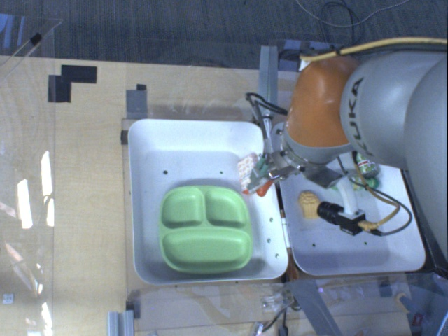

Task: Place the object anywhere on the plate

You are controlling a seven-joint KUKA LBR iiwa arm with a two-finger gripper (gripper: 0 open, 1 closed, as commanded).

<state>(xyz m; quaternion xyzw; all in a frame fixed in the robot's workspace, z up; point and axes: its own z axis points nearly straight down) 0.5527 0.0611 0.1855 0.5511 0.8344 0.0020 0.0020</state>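
Two white bins sat mid-frame; my gripper (260, 176) hung over the left bin's (143, 187) right edge, clamped narrow on a pale-and-red object (250, 174), just upper right of the green plate (206, 228).

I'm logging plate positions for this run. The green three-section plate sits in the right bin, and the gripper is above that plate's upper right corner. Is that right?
Not quite: the camera view shows the green plate in the left bin, not the right bin. The rest stands: it has three sections, and the gripper is above its upper right corner.
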